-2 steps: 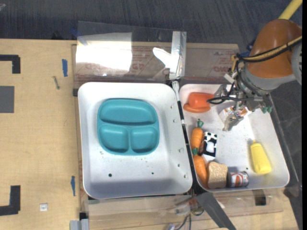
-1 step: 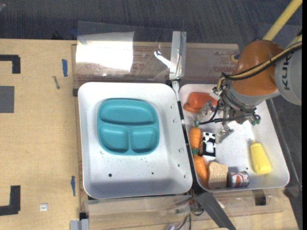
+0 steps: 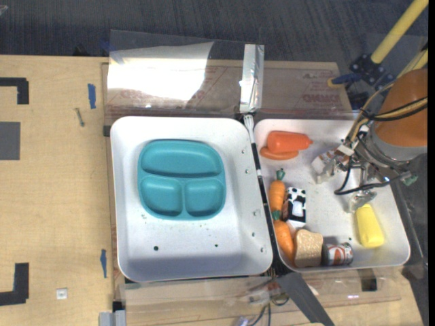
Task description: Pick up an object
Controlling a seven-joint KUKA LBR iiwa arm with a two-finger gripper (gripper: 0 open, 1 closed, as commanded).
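The arm (image 3: 406, 117) reaches in from the right over the right bin (image 3: 397, 253), its orange band at the frame edge. The gripper (image 3: 334, 163) hangs low over the upper middle of that bin, amid loose cables; whether it is released or clenched cannot be told, and nothing shows between its tips. Just left of it lies an orange cap-shaped toy (image 3: 286, 143). Below, along the bin's left wall, sit a carrot (image 3: 276, 194), a black-and-white block (image 3: 296, 203) touching it, a second carrot (image 3: 283, 240), a tan bread piece (image 3: 308, 247) and a small can (image 3: 337, 254). A yellow piece (image 3: 369, 224) lies below the gripper, near the right wall. The left bin (image 3: 129, 236) holds a teal divided tray (image 3: 181, 177).
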